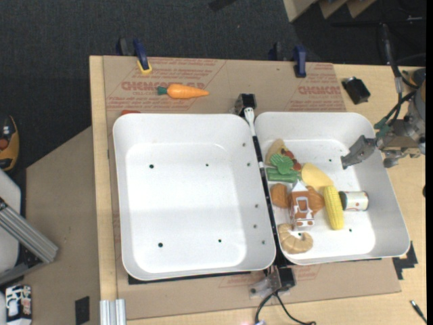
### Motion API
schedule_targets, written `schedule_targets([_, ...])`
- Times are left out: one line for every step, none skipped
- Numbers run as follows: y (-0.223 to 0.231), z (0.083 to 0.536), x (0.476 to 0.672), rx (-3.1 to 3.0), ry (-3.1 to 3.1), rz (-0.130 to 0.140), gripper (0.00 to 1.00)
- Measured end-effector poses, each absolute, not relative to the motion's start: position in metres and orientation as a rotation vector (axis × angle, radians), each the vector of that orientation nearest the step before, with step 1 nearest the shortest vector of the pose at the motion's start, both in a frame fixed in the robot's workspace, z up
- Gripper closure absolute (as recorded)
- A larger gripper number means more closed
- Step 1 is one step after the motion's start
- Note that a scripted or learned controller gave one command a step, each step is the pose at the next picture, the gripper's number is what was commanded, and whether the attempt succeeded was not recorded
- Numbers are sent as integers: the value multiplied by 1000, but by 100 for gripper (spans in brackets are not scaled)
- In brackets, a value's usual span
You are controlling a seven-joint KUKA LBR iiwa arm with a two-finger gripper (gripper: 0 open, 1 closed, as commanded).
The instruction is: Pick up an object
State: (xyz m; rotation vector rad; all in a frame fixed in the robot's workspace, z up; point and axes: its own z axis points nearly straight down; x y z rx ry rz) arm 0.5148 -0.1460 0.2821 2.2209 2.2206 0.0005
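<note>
Currently gripper [356, 152] over right bin [389, 202], near its far right wall; finger state: cannot tell. Nothing visibly held. Corn cob [332, 207], small can [354, 200], yellow lemon-like piece [315, 177] lie below-left of gripper, well apart from it.

Two shallow white bins sit side by side on the desk [203, 73], which is covered by a brown cardboard sheet. The left bin [189, 191] has bare white floor with small dark dots. The right bin [379, 229] holds a cluster of toy food near its left wall: a green leafy piece [283, 172], a yellow lemon-like piece [316, 177], a corn cob [333, 207], a small can [354, 200] lying on its side, a red-and-white box [302, 209] and a tan round piece [297, 240]. The end effector [354, 154] hangs over the right bin's upper right part, apart from the pile. A toy carrot [183, 92] lies on the cardboard behind the left bin. Two blue clamps [300, 61] grip the desk's far edge.
</note>
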Motion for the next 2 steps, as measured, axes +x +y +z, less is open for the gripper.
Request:
schedule_targets([-25, 190, 498, 2217, 2242, -5, 0])
schedule_targets([45, 184, 531, 2212, 2229, 4, 0])
